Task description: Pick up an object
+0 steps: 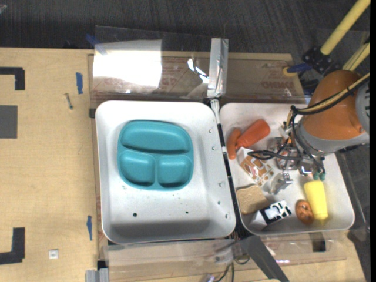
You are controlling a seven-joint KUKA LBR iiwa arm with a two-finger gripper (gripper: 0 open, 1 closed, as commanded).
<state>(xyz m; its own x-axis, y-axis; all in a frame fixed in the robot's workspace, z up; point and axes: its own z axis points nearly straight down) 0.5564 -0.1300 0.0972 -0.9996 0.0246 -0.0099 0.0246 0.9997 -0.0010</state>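
The right bin (346, 216) holds several small items. An orange carrot-like piece (254, 133) lies at its upper left beside a smaller orange piece (234, 143). Below them are a patterned packet (255, 168), a tan bread slice (251, 198) and a black-and-white object (275, 211). A yellow cylinder (316, 198) and a small brown-orange ball (303, 210) lie at the lower right. My gripper (285, 174) hangs low over the bin's middle, just right of the packet and above the bread slice, among cables. Nothing is visibly held.
The left bin (111, 210) contains a teal divided plate (155, 153). The arm's orange band (335, 113) and grey wrist cover the right bin's upper right corner. A clear plastic sheet (153, 69) and a metal strip (217, 66) stand behind the bins.
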